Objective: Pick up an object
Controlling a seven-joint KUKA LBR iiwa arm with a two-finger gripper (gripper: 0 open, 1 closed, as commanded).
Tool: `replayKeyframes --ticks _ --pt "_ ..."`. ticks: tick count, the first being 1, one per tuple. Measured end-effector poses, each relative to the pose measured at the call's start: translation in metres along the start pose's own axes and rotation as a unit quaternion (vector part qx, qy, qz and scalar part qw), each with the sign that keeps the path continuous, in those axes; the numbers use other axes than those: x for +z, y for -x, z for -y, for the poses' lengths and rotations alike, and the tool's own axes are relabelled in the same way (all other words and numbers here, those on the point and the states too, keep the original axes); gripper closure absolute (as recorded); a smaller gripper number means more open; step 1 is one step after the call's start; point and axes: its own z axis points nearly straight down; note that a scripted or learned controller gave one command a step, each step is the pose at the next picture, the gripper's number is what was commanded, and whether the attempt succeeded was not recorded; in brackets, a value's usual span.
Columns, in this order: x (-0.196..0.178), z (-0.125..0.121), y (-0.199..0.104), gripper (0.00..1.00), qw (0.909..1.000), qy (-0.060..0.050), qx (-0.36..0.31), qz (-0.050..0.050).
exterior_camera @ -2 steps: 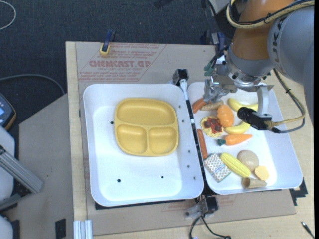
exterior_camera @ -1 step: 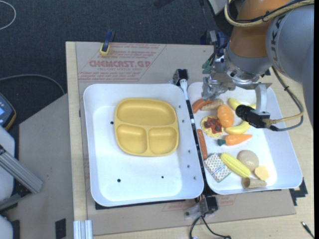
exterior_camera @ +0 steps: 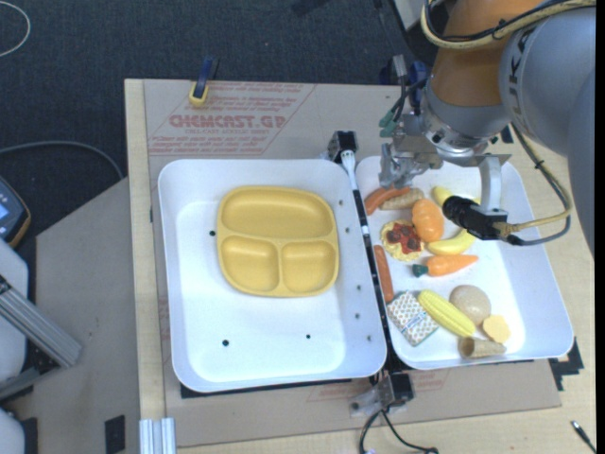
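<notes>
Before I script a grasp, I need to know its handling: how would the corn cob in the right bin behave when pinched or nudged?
The corn cob looks like rigid moulded toy plastic, so probably stiff and light. Its rounded, elongated shape may roll if pushed sideways. It lies against the checkered packet and a beige round piece, so nudging it would likely shift them.

Dark blue-grey carpet floor [exterior_camera: 113,26] fills upper left and surrounds desk. Thin white cable [exterior_camera: 17,19] loops at top left corner; dark cable [exterior_camera: 66,149] curves across carpet at left. Desk [exterior_camera: 142,253] topped with tan board, red print "CHEMCAST GP" [exterior_camera: 227,121] near far edge. Yellow-and-blue clamp [exterior_camera: 201,85] grips far edge. Silver aluminium rail [exterior_camera: 38,324] slants in at lower left. Lighting even, soft shadows.
</notes>
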Motion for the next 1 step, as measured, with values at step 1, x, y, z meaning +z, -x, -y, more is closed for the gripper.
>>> replayKeyframes --ticks 1 --pt "0.0205 0.0029 0.0022 1.00 1.0000 -0.004 0.001 -0.001"
